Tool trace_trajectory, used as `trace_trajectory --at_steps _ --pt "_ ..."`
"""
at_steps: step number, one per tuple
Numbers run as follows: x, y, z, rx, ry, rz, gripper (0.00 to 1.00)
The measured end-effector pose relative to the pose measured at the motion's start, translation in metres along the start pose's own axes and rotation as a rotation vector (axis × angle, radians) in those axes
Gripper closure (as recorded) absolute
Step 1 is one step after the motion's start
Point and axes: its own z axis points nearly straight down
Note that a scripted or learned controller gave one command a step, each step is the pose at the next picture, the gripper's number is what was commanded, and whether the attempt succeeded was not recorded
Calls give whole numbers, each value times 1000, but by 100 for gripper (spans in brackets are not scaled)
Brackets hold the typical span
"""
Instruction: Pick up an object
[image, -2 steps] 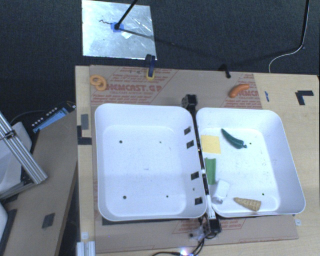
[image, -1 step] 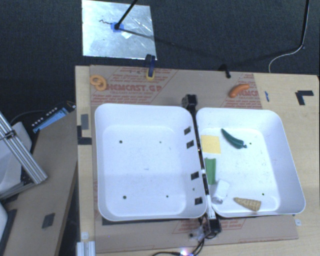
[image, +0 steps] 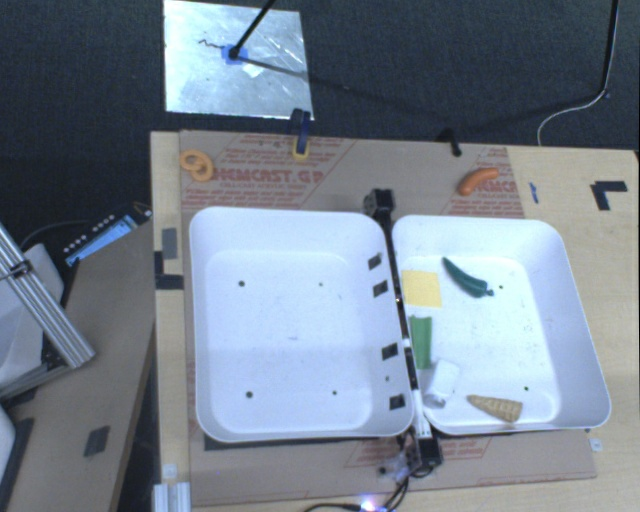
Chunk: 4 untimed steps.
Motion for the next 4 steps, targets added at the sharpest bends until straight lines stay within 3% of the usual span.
trace_trajectory --at_steps 4 --pt "0 0 0 0 0 1 100"
